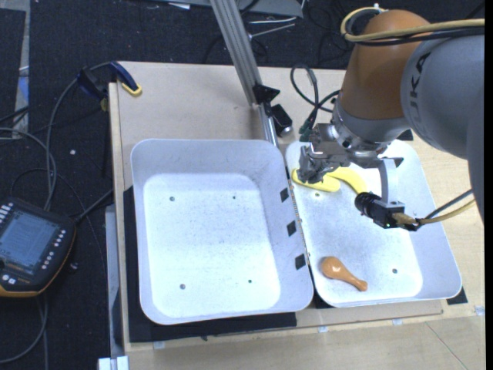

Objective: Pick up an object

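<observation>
A yellow banana-shaped object (345, 180) lies at the back of the right bin (431, 260), partly hidden under my gripper. My gripper (314, 163) hangs directly over the banana's left end, low in the bin near its back left corner. A small orange-tan pear-shaped object (342, 272) rests near the front of the same bin, well apart from the gripper. The wrist and fingers look dark against the bin and I cannot make out how they stand.
The left bin (208, 230) sits beside the right one, sharing a raised middle rim with black clips (291, 222). A slanted metal post (239, 45) rises behind the bins. Cables trail from the wrist over the right bin. A pendant (27, 245) lies at far left.
</observation>
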Tool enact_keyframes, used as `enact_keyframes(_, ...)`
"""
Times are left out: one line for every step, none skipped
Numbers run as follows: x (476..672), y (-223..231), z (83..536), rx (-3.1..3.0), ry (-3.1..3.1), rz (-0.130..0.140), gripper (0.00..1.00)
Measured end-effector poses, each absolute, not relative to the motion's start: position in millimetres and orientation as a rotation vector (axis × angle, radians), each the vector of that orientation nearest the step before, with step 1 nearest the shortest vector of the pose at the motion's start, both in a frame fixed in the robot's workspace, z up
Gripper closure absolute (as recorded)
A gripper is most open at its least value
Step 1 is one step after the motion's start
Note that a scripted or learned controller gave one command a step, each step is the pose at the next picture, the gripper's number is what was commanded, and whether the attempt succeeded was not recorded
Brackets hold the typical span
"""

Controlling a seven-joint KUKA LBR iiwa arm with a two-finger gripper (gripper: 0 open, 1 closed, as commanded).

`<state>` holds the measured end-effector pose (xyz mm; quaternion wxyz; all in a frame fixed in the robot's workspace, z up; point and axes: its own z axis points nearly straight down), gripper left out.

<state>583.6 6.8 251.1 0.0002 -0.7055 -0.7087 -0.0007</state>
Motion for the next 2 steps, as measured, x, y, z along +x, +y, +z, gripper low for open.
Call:
enact_keyframes(561.2, 46, 244, -2.216, -2.225, 0.001, 1.0)
enact_keyframes(539.1, 99, 248, -2.215, -2.226, -0.001, 1.0)
